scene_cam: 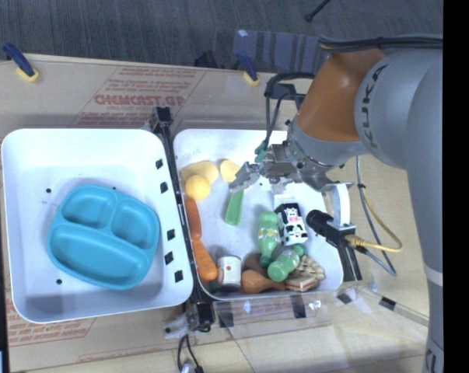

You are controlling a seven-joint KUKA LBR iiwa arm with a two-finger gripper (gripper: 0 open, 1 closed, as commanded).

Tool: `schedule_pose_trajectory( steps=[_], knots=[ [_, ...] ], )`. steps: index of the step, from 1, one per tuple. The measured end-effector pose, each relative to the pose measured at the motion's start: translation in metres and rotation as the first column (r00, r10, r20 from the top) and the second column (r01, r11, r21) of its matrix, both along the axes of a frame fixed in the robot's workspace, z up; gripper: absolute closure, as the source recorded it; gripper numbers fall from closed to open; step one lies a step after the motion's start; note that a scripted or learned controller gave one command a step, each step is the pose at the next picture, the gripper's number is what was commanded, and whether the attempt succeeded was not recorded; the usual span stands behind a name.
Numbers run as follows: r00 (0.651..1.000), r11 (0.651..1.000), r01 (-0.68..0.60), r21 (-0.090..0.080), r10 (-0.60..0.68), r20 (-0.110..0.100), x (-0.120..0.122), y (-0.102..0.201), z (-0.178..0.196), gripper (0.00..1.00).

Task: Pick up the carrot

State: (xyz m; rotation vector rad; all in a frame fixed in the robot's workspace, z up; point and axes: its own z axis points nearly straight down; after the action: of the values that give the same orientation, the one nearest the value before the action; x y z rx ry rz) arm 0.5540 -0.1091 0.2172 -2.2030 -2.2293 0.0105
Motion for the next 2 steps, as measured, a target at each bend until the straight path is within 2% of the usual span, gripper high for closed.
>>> schedule_pose_trajectory(
  steps=[1, 2],
  knots=[
    [0.960, 0.960, -0.280, 0.003, 0.280, 0.000, -0.012, 0.060, -0.026, 0.00],
    [0.905, 0.905, -0.425, -0.004, 0.425, 0.005, 0.064, -0.008, -0.010, 0.00]
  ],
)
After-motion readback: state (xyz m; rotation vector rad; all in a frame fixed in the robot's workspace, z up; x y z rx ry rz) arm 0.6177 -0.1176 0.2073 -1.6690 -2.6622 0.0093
